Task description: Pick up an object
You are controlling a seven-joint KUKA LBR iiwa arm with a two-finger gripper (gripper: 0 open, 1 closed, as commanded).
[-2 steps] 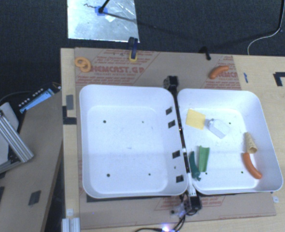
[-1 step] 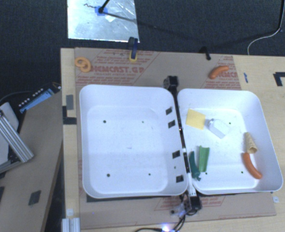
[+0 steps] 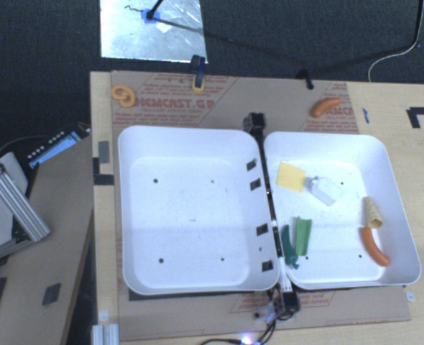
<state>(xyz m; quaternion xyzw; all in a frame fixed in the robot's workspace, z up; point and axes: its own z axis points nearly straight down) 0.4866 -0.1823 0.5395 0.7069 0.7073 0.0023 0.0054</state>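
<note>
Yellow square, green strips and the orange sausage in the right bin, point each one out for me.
yellow square (image 3: 292,177), camera view, middle of its flat top face.
green strips (image 3: 296,239), camera view, between the dark and the light strip, mid-length.
orange sausage (image 3: 374,246), camera view, middle of its curved body.

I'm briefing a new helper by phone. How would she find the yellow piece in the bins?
Look in the right bin, upper left part near the divider. The flat yellow square lies there beside a pale grey block; nothing else there is yellow.
</note>
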